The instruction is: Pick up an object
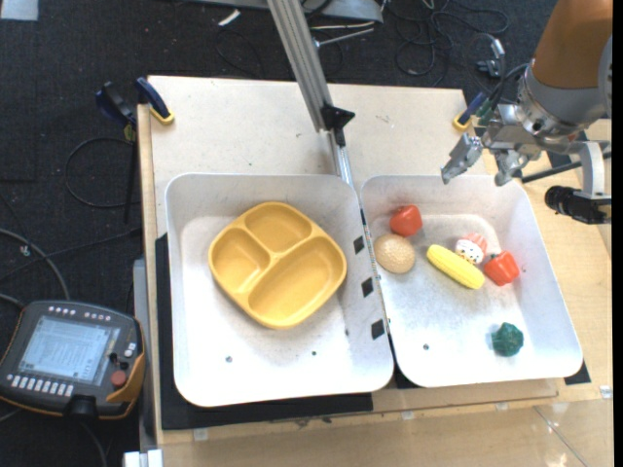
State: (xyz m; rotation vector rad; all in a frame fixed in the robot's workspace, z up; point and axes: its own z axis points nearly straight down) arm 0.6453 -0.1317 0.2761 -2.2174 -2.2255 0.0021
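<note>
So the gripper [484,163] is hovering jaws-wide and empty over the right bin's [545,261] upper edge, pre-grasp I'd say, and next it needs to drop toward something like the yellow banana [455,266] mid-bin.

Red tomato [406,220], tan bun [394,254], yellow corn [456,266], red pepper [501,268], green broccoli [506,339] lie in right bin [545,261].

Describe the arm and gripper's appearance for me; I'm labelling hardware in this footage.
The arm has an orange band above a grey wrist section. Below it sits a metallic grey gripper with two slim grey fingers. Thin dark cables run along the wrist, and a small blue-and-yellow part shows beside it. A white-and-black piece sticks out on the far right.
</note>
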